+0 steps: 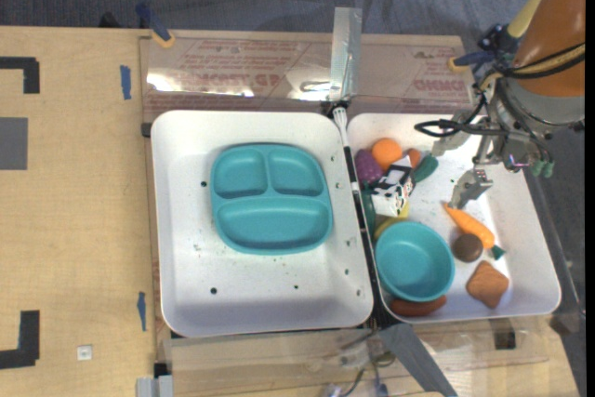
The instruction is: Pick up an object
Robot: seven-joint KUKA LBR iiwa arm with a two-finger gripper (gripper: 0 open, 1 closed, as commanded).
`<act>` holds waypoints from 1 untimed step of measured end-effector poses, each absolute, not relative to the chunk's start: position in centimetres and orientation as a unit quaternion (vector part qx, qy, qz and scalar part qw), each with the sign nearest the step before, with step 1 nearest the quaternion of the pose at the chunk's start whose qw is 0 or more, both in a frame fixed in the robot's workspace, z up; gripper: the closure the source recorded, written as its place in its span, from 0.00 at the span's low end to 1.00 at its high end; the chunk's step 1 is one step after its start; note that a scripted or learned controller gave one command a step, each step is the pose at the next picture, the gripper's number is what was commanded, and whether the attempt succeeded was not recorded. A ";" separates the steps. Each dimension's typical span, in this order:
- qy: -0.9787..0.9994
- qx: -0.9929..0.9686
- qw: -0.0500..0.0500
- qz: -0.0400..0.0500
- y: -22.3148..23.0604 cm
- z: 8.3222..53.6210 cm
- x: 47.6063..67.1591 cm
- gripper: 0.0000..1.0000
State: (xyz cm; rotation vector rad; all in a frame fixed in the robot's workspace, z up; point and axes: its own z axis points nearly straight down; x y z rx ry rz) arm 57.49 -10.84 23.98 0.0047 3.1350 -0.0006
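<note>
In the right bin, the objects crowd the left wall and the near edge. Against the left wall, toward the far corner: an orange ball, a purple piece just beside it, and a small white block with black marks touching both. A brown-and-green item lies just right of the block. At the near left corner sits a teal bowl, upright, with a dark red piece showing under its near rim and a yellowish piece at its far rim. Right of the bowl: a toy carrot lying at a slant, a brown round piece touching its lower end, and an orange wedge-shaped piece near the near right corner.

The gripper hangs over the middle of the right bin, just above the carrot's upper end. Fingers point down toward the bin floor; the view is too small to tell whether they are apart or together, and nothing is seen between them. Contact with the carrot cannot be judged. The arm comes in over the far right corner of the bin.

The left bin carries a teal divided plate, three compartments, centred slightly toward the far edge. Bare white floor runs along its near and left edges. In the right bin, bare floor lies along the far edge and right wall, behind and right of the gripper.
</note>
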 end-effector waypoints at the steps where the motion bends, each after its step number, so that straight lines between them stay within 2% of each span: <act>1: 1.000 -0.027 -0.004 0.001 -17.5 10.3 51.0 0.00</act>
